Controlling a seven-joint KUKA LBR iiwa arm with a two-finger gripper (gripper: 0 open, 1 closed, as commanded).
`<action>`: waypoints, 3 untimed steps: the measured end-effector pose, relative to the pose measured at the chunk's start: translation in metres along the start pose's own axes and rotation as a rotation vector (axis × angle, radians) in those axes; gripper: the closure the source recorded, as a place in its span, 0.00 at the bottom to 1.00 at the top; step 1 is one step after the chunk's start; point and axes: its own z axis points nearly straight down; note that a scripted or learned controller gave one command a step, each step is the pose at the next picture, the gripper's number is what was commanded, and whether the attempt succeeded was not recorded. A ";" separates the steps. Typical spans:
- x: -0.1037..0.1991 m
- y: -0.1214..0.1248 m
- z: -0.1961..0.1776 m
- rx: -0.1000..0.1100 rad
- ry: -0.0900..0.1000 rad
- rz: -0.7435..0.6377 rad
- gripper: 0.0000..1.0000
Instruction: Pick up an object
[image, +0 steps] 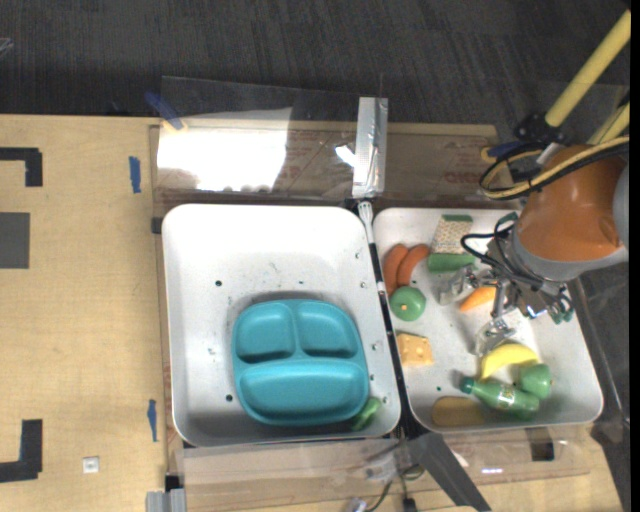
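Below, two white bins (190, 240) sit on a tan bench (70, 300).

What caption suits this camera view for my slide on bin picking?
Gripper lowered into the right bin among toy food, above a yellow banana; teal divided tray in the left bin.

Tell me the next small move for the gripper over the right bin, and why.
Probably a short, straight descent. The gripper hangs in the right bin just above the yellow piece, with an orange piece beside it and nothing seen between its fingers. The toys are crowded, so a sideways move would likely knock the green bottle.
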 end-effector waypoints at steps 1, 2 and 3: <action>0.004 -0.023 0.001 -0.001 0.000 0.146 0.00; -0.022 -0.008 0.001 0.000 0.001 0.200 0.00; -0.026 -0.008 -0.014 0.005 -0.012 0.199 1.00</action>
